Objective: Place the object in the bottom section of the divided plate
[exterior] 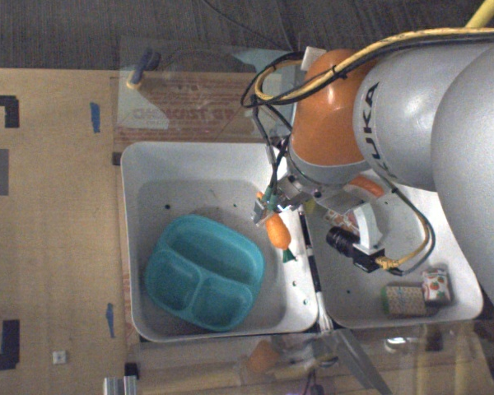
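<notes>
A teal divided plate lies tilted in the left bin, with three sections. My gripper hangs over the left bin's right side, just right of the plate's upper corner. An orange carrot-like object with a green tip hangs directly below the fingers and appears held between them. The big grey and orange arm covers most of the gripper from above.
The right bin holds a greenish box, a small red-and-white package and an orange-and-white item partly under the arm. A black cable-mounted part hangs from the wrist. The divider wall runs between the bins.
</notes>
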`<state>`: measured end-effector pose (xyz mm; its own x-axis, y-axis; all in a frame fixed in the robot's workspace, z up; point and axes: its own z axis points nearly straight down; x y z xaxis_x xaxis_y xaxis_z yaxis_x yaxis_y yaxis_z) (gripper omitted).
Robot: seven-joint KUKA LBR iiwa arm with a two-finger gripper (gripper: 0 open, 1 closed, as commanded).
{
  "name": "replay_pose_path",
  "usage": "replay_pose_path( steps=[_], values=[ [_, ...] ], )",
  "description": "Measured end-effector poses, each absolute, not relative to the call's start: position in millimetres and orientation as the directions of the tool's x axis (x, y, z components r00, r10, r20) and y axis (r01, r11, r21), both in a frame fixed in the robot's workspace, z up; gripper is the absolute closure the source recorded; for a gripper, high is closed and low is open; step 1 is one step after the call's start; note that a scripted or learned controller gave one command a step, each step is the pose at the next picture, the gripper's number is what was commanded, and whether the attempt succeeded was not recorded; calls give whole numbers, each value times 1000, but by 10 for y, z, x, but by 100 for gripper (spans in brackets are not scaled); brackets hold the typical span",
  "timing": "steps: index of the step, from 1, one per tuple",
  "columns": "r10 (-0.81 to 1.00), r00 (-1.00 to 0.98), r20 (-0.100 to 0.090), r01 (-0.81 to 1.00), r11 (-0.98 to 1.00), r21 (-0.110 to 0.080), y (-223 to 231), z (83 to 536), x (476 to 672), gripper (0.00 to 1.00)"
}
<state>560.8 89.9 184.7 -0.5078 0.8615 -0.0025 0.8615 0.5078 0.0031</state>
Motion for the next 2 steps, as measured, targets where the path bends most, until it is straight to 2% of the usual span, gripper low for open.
replay_pose_path(
  steps=[1,2],
  values=[
    [880,-475,-4,880,475,10,1107,1234,5634,100],
    [880,-476,-1,880,476,1,1108,1182,5606,0]
  ],
)
